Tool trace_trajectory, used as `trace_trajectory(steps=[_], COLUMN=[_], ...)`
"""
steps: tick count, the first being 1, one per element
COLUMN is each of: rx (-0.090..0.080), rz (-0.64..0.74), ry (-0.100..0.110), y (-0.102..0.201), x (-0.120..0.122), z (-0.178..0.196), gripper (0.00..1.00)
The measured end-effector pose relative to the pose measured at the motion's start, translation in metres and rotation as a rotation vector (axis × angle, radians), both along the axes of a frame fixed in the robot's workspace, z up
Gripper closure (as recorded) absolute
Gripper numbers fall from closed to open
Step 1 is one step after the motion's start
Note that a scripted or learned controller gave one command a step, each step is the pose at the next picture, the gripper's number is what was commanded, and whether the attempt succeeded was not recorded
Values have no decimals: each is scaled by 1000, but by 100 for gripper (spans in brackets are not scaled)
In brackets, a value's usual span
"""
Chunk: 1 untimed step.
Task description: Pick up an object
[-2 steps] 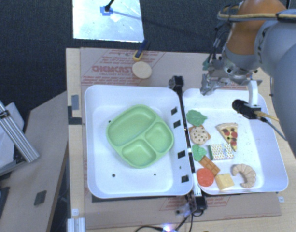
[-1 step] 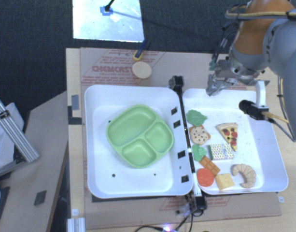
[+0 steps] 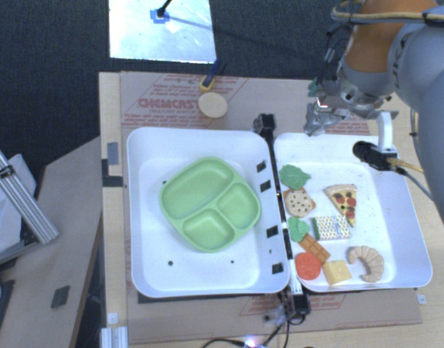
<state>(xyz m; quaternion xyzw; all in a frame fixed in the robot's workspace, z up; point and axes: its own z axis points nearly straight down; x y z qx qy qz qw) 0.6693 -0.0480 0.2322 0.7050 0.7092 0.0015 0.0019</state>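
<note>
The right bin (image 3: 410, 223) holds several toy foods. Along its left side lie a green leaf (image 3: 294, 175), a chocolate-chip cookie (image 3: 299, 202), a small green piece (image 3: 299, 228), an orange waffle bar (image 3: 313, 247) and a red tomato slice (image 3: 307, 266). A pizza slice (image 3: 342, 199), a checkered packet (image 3: 332, 228), a yellow cheese cube (image 3: 337, 272) and a croissant (image 3: 366, 262) lie further right. My gripper (image 3: 319, 120) hangs over the bin's far edge, above and behind the leaf, with nothing visibly in it.
The left bin (image 3: 145, 252) carries a green divided plate (image 3: 209, 204). A black divider strip (image 3: 272, 187) runs between the bins. A wooden disc (image 3: 212, 105) lies behind the left bin, a shiny sheet (image 3: 161, 19) beyond it. A black fitting (image 3: 372, 153) juts over the right bin's far side.
</note>
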Motion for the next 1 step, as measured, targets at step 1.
trace_trajectory(steps=[1], rx=[-1], rz=[-5], ry=[3], y=[-5], x=[-8], z=[-17], gripper=[100])
